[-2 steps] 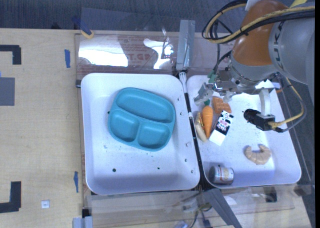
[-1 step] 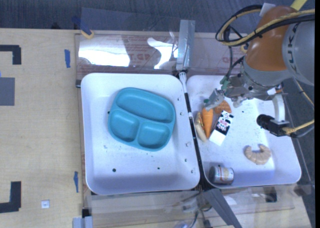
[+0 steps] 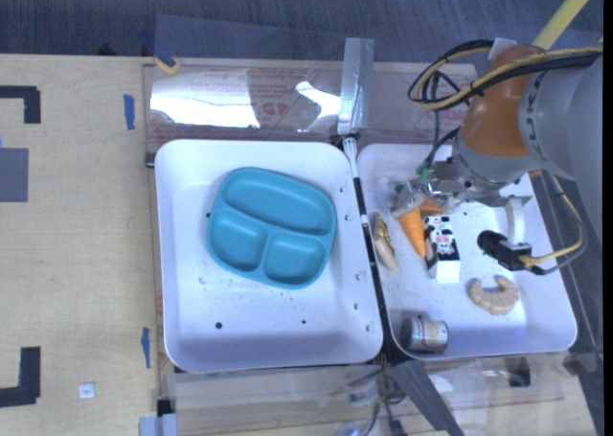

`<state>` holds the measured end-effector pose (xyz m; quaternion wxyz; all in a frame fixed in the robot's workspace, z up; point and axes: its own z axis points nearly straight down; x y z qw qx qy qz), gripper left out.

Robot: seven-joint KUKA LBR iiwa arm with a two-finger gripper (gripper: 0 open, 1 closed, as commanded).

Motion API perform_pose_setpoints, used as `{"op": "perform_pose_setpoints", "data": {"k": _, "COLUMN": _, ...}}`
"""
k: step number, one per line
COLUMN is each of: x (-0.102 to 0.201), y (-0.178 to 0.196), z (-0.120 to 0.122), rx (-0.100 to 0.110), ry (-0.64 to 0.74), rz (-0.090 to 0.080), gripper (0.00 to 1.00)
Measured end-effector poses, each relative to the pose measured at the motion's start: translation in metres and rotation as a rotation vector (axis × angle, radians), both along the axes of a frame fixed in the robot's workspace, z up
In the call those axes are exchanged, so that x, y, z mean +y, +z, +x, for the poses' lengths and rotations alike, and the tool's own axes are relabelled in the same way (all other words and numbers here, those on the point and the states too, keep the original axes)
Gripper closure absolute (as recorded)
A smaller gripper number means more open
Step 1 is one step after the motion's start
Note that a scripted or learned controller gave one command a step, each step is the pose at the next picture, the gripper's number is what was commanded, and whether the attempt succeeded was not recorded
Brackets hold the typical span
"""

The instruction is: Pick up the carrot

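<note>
The carrot (image 3: 414, 231) lies just below the jaws (image 3: 428, 196), its long axis running from them toward the near-right; jaw state unclear.

Blue tray (image 3: 271, 225) — croissant (image 3: 494, 294), can (image 3: 424, 333)

Left bin (image 3: 182, 329) and right bin (image 3: 551, 324): smooth white plastic by the look, low sheen, a few dark specks on the left floor. Divided plate (image 3: 273, 223): blue plastic, smooth, matt. Can (image 3: 424, 333): metal, shiny, bright glints on its side. Carrot (image 3: 414, 231): orange, matt skin. Croissant-shaped item (image 3: 495, 294): tan, rough, dull surface. Bench top (image 3: 77, 233): pale wood, matt, faint grain. Sheet behind the bins (image 3: 249, 99): clear, glossy, strong glare. Upright strip (image 3: 354, 84) between bins: grey metal, brushed look. Arm (image 3: 536, 118): grey casing semi-gloss; orange band glossy.
</note>
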<state>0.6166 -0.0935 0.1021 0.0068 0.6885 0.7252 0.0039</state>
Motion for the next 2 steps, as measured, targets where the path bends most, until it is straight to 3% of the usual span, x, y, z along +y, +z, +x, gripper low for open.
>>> {"op": "perform_pose_setpoints", "data": {"k": 1, "x": -0.001, "y": 0.008, "z": 0.0, "rx": 0.001, "ry": -0.002, "rz": 0.0, "gripper": 1.0}}
{"op": "perform_pose_setpoints", "data": {"k": 2, "x": 0.083, "y": 0.083, "z": 0.028, "rx": 0.012, "ry": -0.203, "rz": 0.007, "gripper": 1.0}}
